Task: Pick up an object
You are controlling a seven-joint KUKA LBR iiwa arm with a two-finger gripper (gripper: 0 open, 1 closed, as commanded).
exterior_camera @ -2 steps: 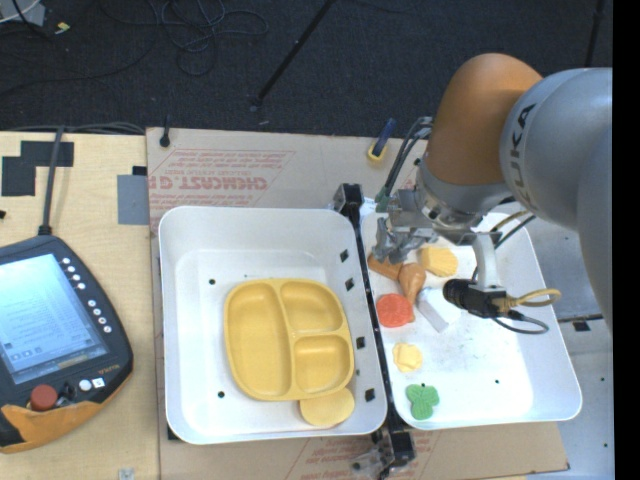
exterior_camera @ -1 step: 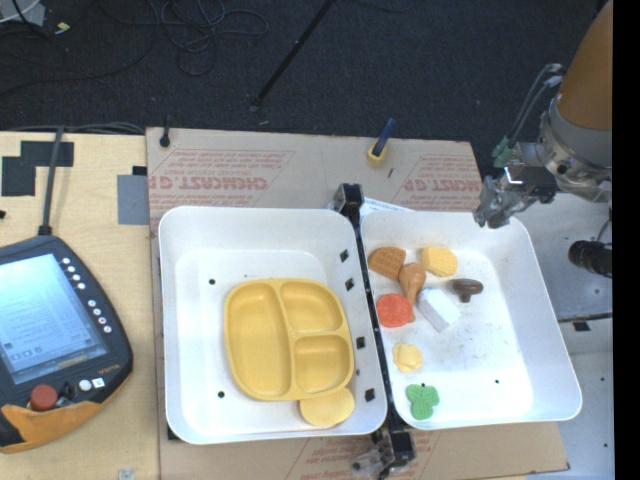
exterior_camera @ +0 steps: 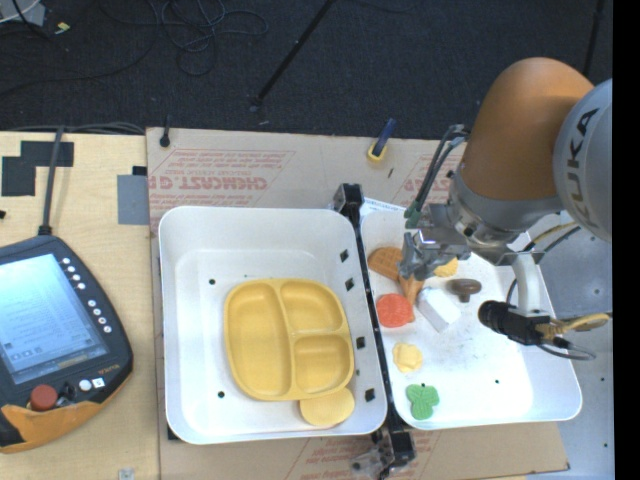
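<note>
Down in the right bin (exterior_camera: 560, 393), the gripper (exterior_camera: 418, 268) hangs low over a cluster of small toy foods, its dark fingers pointing at the spot where an orange-brown croissant-like piece (exterior_camera: 384, 261) meets a carrot-coloured wedge (exterior_camera: 411, 290). Whether those fingers are spread or closed cannot be told from this slanted view, and nothing is plainly seen between them. Just below lies a red-orange round piece (exterior_camera: 395, 311), with a white block (exterior_camera: 438, 310) beside it, a brown mushroom-like piece (exterior_camera: 464, 289) to the right, a small pale yellow piece (exterior_camera: 407, 356) further down, and a green piece (exterior_camera: 422, 401) near the front wall. The left bin (exterior_camera: 190, 258) holds a yellow divided tray (exterior_camera: 288, 338) with a yellow disc (exterior_camera: 327, 407) at its lower edge. The toy foods look light, rigid and smooth, likely plastic, so they may slide or squirt out under a pinch. The croissant-like piece would probably be best taken across its narrow middle, since its neighbours crowd it closely.
</note>
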